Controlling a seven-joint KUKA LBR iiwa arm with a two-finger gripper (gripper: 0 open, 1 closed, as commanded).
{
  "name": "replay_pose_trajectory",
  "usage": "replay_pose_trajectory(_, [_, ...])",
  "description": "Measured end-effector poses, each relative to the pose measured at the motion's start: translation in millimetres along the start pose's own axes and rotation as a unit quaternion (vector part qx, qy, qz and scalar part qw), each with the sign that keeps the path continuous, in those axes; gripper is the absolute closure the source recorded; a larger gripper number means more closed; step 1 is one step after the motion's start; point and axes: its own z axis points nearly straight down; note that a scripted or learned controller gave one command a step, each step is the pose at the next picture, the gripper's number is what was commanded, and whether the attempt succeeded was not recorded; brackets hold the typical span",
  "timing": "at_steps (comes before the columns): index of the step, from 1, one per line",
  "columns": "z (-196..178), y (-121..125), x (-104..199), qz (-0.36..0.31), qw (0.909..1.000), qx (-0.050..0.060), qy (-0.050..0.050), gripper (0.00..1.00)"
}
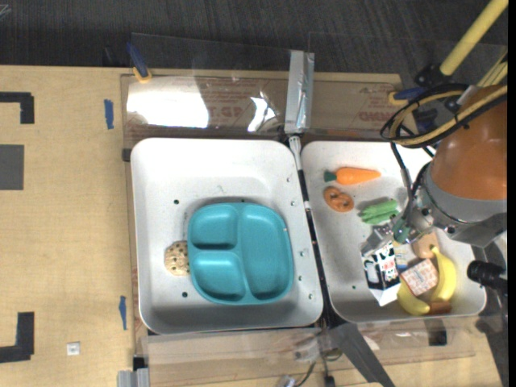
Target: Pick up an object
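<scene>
Camera view has the pincer (395, 234), grip state untellable, low over the right bin's (347, 301) clutter; next comes closing and lifting.

We were looking down at a robotics lab bench: a plywood benchtop (64, 216) marked with black tape corners (19, 107) and blue tape tabs (108, 113), two white bins (153, 168) fixed side by side, a clear plastic screen (210, 99) behind them, and loose cables (419, 111) trailing over dark carpet (242, 6).
</scene>
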Motion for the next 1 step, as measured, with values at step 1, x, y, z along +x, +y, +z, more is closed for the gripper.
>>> replay_pose_trajectory(1, [8.2,30.7,-4.9,-0.006,1.0000,-0.002,-0.002,1.00])
